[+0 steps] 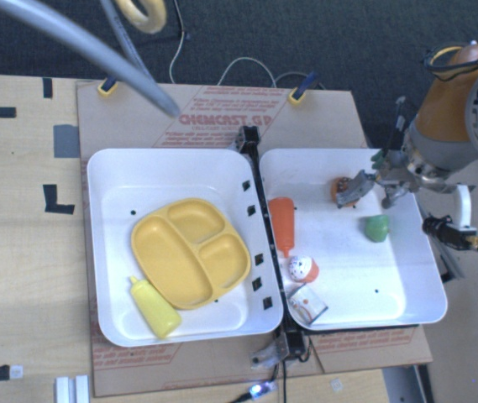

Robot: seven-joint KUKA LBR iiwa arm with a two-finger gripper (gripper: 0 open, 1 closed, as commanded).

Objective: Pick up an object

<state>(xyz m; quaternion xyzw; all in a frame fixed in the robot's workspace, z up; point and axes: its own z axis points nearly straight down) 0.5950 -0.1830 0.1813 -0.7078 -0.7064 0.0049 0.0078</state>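
My gripper (370, 193) hangs over the back of the right bin (407, 309), open, with nothing between its fingers. A small orange-brown object (338, 188) lies just left of the left fingertip (352, 194), partly hidden by it. A green object (376, 227) rests on the bin floor just below the gripper. An orange carrot-shaped piece (281, 222) lies along the bin's left wall. Nearer the front are a small white and red object (302, 268) and a small clear-wrapped item (307, 308).
The left bin (104, 183) holds a yellow divided plate (192, 251) and a yellow bottle (154, 307) at its front left. A black divider (258, 217) runs between the bins. A grey pole (70, 32) crosses the upper left.
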